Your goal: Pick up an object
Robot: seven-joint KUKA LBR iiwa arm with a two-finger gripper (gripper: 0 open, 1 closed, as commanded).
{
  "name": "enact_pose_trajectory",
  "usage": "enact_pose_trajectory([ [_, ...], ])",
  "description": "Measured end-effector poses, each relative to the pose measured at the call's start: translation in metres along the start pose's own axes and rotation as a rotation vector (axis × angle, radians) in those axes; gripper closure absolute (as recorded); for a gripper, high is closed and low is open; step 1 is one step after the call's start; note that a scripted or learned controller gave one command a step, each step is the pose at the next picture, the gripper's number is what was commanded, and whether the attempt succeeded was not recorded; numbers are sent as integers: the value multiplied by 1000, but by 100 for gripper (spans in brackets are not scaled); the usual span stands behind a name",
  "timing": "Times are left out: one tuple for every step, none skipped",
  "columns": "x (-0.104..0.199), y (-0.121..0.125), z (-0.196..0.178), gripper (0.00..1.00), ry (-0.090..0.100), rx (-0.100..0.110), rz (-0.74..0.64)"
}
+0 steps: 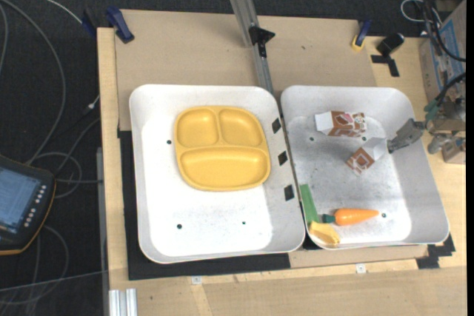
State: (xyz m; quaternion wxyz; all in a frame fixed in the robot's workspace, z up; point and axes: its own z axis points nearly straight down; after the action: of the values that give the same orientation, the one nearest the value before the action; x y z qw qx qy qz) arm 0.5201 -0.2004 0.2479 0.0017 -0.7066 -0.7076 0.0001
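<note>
Two bins, one gripper (pixel 404 136) poised at the right bin (pixel 415 189), nothing between its fingers.
Fingers narrowly parted, it hangs beside a small brown block (pixel 360 159); judged an approach, needing descent, then closing.

At the right edge of the frame, the arm (pixel 450 135) is cut off, so that just its wrist end and the gripper (pixel 402 137) enter the picture; the gripper is too small and dark to tell how its fingers stand. A handheld screen (pixel 21 205) at the left edge is cropped by the frame. The printing on the two small brown-and-white cartons (pixel 341 123) (pixel 360 158) in the right bin (pixel 422 189) is too small to read. A yellow object (pixel 324 234) at that bin's lower left corner is too small to identify.
</note>
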Motion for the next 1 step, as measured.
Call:
enact_pose_trajectory([
  [0, 0, 0, 0, 0, -1, 0],
])
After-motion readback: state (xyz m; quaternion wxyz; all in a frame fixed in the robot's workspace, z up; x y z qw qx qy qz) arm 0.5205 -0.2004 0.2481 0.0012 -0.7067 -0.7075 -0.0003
